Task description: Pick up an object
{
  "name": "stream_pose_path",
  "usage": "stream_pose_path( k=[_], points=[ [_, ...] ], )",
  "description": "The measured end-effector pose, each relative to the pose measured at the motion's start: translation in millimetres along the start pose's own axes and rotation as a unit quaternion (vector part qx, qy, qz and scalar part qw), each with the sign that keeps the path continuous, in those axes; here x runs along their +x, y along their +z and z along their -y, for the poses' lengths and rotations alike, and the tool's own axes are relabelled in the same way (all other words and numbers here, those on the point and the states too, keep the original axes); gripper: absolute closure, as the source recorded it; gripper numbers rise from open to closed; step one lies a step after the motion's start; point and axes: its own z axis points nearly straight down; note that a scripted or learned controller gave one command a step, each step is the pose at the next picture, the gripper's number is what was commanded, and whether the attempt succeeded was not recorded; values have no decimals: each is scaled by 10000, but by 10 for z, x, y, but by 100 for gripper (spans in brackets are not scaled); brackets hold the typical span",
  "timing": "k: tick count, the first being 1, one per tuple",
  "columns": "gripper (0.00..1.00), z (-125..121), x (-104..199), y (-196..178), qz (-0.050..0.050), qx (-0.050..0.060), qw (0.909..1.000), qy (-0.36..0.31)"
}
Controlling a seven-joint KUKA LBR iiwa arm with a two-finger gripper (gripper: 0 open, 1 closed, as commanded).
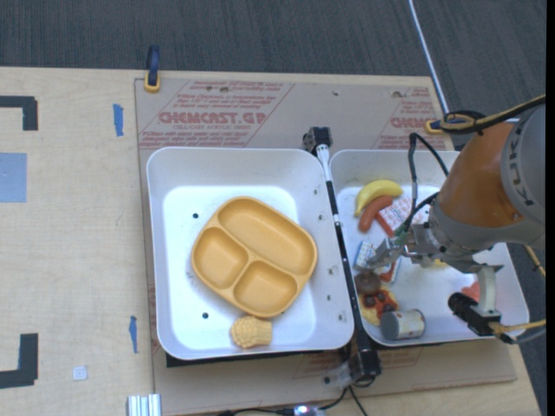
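My gripper is low over the left part of the right bin, reaching in from the right. It hovers among small toy foods: a red-and-white packet just behind it and a dark brown piece just in front. A yellow banana and a red sausage lie at the far side of this bin. A grey can rests on its side at the near edge, beside small red and orange pieces. Whether anything sits in the gripper is hidden.
The left bin holds a yellow divided plate and a pale yellow corn cob near its front wall. A raised divider separates the two bins. The grey and orange arm covers the right bin's right half.
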Motion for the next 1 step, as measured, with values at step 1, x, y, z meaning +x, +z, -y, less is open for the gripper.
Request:
stream_pose_path(
  k=[1],
  points=[
    [0,-372,37,150,-13,-8,10000,-9]
  ],
)
